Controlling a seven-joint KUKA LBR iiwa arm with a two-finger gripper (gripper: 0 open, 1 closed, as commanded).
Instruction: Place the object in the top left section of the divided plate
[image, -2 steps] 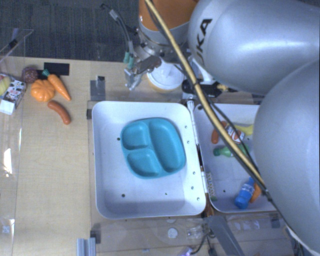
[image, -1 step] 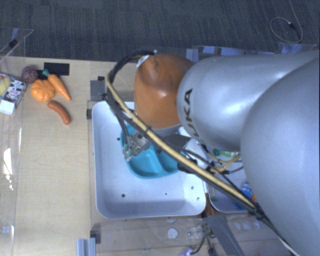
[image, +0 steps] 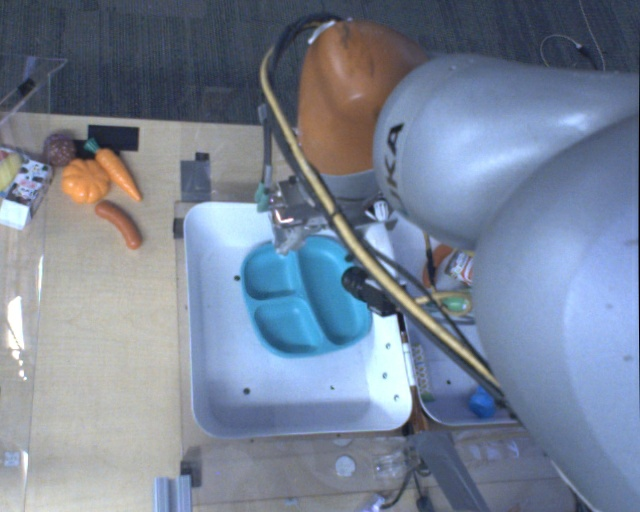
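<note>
A large grey robot arm with an orange band (image: 345, 90) is reaching in from the right and covering much of the view. Its metal two-finger gripper (image: 287, 238) is hanging over the upper edge of a blue divided plastic plate (image: 305, 300), just above the plate's top left section. Whether the jaws are clenched or released I cannot tell, and no object is showing between them. The plate is lying inside the left shallow white bin (image: 220, 330), which is sitting on the pale wooden table (image: 100, 350). Black and yellow cables (image: 400, 290) are trailing from the arm across the plate's right side.

The right white bin (image: 450, 410) is mostly hidden under the arm; a small blue object (image: 483, 404) and some orange and green items (image: 452, 285) are peeking out there.

On the table at the upper left, well apart from the bins, an orange toy pumpkin (image: 84, 180), an orange carrot (image: 120, 172) and a reddish sausage-shaped toy (image: 120, 224) are lying near each other.
</note>
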